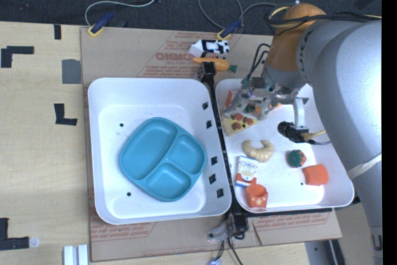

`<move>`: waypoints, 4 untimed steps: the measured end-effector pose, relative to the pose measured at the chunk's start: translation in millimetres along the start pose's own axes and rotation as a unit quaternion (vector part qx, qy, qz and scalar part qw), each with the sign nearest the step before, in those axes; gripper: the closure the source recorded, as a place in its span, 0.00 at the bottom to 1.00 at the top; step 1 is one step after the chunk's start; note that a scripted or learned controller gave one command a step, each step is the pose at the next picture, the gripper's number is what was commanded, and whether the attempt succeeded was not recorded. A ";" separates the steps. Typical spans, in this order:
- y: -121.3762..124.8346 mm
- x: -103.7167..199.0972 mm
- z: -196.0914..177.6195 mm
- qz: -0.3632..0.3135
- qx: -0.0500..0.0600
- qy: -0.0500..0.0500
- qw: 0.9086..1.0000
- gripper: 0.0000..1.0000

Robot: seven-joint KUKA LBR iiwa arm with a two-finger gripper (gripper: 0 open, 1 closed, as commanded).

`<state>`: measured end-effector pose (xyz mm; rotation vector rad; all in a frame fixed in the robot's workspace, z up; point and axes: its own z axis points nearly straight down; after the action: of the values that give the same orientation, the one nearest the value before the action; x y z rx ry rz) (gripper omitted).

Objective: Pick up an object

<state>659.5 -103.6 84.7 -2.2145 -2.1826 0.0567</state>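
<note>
The arm is reaching in over the right bin [338, 198], and the claw [255, 99] is hanging low above the bin's far left part, right over a flat yellow piece [239, 123] that looks like a toy pizza slice. Whether the claw is spread or pinched I cannot tell; the wrist hardware is masking it from here.

Candidates sitting in that bin: the yellow piece under the claw, a beige croissant [258, 149] near the middle, a small green toy [296, 158], an orange block [316, 175] toward the right rim, and a carton [247, 170] touching an orange toy [255, 195] at the near left. The left bin [102, 152] is carrying a blue divided plate [162, 158].

Risks as I am judging them:
- The yellow piece is lying flat (little height to bite on), so the claw may well be closing on air or scraping the bin floor.
- It is sitting near the wall between the bins, so one side of the claw could be catching that rim on descent.
- Small colourful bits beside it are crowding the spot; a nudge could be shoving the target sideways.
</note>
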 end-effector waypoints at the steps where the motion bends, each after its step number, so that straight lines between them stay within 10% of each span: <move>1: 0.0 0.0 0.0 0.000 0.000 0.000 1.000 0.00; 2: -17.3 -1.2 -2.3 -0.006 -0.026 -0.001 1.000 0.00; 3: -16.2 3.6 -14.3 -0.007 -0.026 0.004 1.000 1.00; 4: -86.9 -24.2 -2.1 -0.008 -0.032 0.000 0.999 1.00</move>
<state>572.4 -126.5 91.0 -2.2302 -2.2325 -0.0145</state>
